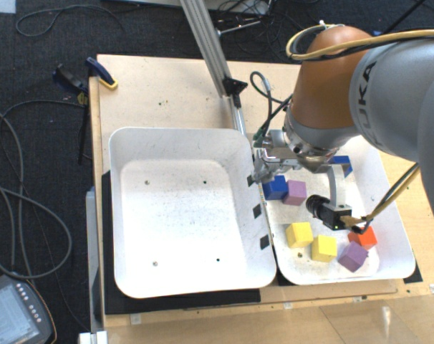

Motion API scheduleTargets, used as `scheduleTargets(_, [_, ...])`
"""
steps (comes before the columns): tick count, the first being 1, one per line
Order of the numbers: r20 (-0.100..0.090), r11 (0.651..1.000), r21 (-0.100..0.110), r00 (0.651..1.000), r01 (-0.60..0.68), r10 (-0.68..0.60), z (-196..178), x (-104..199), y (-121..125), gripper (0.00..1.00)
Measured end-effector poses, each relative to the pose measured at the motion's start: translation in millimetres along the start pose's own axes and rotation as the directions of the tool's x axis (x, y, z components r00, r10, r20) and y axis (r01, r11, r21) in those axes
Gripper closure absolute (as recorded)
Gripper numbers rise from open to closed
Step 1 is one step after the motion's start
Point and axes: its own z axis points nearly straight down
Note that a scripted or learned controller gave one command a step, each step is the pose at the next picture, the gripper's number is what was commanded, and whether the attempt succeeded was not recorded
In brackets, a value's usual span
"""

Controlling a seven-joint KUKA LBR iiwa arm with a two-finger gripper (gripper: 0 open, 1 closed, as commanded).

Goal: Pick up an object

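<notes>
Blue cube [276, 188] just below my claw [263, 165] | grip state: can't tell | tan worktop [167, 92] | dark carpet [38, 163], cables.

Two shallow white bins side by side: left bin [131, 213], right bin [392, 260]. Two yellow blocks, first yellow block [299, 233] and second yellow block [324, 248]. Two purple blocks, upper purple block [296, 192] and lower purple block [353, 256]. One blue block [276, 188] in plain sight, plus possibly a second blue piece [341, 161], mostly hidden under the arm. One orange block [365, 237]. One blue-and-yellow clamp [101, 73] on the bench corner.
</notes>
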Motion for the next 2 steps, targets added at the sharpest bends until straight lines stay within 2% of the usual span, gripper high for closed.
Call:
scheduleTargets(1, [-0.001,1.0,0.0,1.0,0.002,-0.002,-3.5,54.1,-26.9,1.0])
scheduleTargets(2, [0.001,1.0,-0.002,1.0,-0.007,0.007,-3.5,50.0,-25.9,0.0])
